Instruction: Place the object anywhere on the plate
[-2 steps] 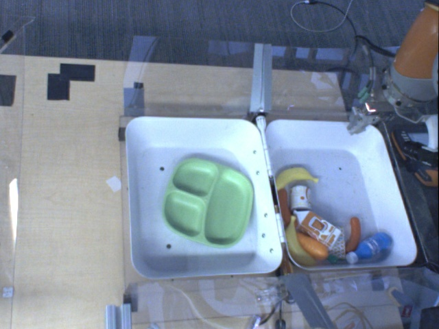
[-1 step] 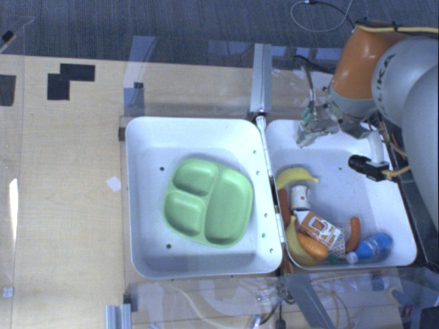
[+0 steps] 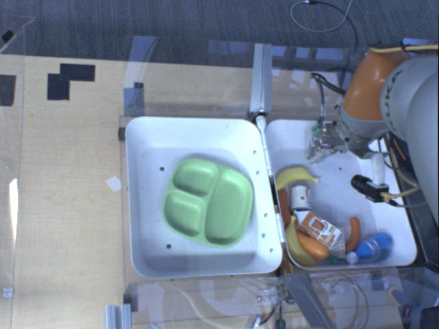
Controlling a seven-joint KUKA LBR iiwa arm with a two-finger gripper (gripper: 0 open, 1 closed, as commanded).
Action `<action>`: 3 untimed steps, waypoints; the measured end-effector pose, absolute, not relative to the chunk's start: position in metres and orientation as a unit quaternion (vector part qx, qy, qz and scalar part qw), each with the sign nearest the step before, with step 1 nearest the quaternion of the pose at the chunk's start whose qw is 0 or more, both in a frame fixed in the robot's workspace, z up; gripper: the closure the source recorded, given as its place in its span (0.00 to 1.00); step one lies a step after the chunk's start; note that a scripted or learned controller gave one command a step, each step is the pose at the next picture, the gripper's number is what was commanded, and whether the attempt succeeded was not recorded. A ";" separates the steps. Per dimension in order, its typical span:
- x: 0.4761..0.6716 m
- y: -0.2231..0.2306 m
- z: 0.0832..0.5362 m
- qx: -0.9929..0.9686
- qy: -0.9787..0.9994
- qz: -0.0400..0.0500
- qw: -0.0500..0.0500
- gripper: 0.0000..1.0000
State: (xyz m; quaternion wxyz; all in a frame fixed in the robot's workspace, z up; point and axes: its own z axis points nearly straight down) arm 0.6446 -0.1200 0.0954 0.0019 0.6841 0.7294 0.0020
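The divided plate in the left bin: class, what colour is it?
Light green. The plate shows plainly in the camera view, against its white bin.

Robotics lab, not a home or kitchen. Light wooden bench with two shallow white bins fixed side by side in a metal frame, clear panels around them. Black block markers stuck on the bench top. Grey industrial arm with orange band at right, loose cable lying on blue-grey carpet behind. Props look like test items: green divided plate in left bin, toy food and a small bottle heaped in right bin.
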 end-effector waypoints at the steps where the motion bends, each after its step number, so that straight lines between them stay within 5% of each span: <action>1: 0.661 -0.052 0.188 0.581 0.814 0.003 0.004 1.00; 2: 0.670 -0.002 0.223 0.502 0.865 0.003 0.004 1.00; 3: 0.620 0.072 0.185 0.469 0.883 0.002 0.002 1.00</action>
